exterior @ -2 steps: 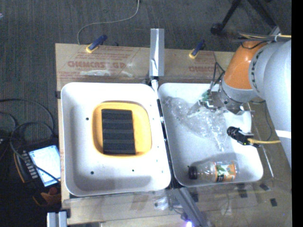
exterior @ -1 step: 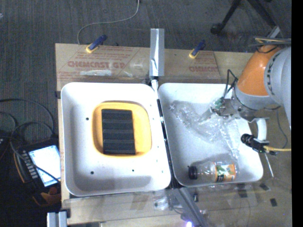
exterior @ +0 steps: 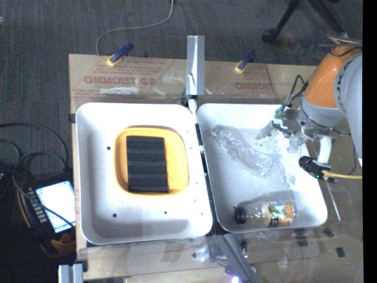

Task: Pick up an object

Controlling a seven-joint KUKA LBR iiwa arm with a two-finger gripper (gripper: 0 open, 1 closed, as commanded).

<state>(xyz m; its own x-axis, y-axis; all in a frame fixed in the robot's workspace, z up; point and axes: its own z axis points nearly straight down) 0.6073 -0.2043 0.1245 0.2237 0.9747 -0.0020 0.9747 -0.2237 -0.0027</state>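
bench (exterior: 135, 81): brown board, two shallow white bins side by side on it
left bin (exterior: 94, 175): rounded white plastic, holds a yellow tray-like thing (exterior: 179, 158) with a black ribbed block (exterior: 146, 164) lying flat inside
right bin (exterior: 224, 211): same white plastic, glossy
arm (exterior: 336, 87): grey, orange band, coming in over the right bin's far right corner
crumpled clear plastic (exterior: 241, 149): wrinkly see-through piece, middle of the right bin
bottle (exterior: 265, 213): clear, dark cap, orange label, lying on its side along the near wall
gripper (exterior: 283, 125): honestly can't tell if the jaws are spread or closed, too blurry; sits just right of the clear plastic
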